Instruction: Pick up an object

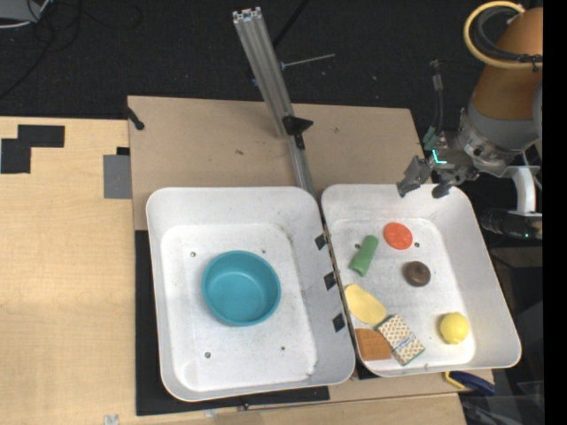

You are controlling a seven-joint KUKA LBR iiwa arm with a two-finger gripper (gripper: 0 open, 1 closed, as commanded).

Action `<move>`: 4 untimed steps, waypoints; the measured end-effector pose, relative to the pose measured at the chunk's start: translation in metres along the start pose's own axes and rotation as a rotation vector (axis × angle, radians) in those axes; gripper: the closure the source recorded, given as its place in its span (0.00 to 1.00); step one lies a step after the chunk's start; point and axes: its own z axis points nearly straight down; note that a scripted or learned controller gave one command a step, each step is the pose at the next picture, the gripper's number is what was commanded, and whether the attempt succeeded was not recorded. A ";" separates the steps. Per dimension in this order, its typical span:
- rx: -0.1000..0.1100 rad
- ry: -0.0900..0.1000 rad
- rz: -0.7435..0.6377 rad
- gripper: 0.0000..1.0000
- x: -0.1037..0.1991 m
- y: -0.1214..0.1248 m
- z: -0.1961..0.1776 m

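Note:
The right bin (469, 237) holds several small items: a red disc (398, 235), a green cylinder (362, 255), a brown ring (416, 274), a pale yellow piece (364, 305), a yellow lemon-like ball (454, 328), a checkered box (403, 337) and a brown block (373, 344). My gripper (425, 187) hangs over the far rim of this bin, behind the red disc. It is open with nothing between its fingers.
The left bin (177, 220) carries a teal bowl (241, 288). A slanted metal rail (270, 69) rises behind the gap between the bins. Black clips (328, 279) sit along the divide. The arm's orange-banded wrist (509, 69) stands at the upper right.

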 end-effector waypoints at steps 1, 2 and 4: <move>0.000 0.000 0.000 0.00 0.000 0.000 0.000; 0.004 0.001 -0.001 0.00 0.002 -0.005 0.044; 0.005 0.001 0.000 0.00 0.005 -0.011 0.159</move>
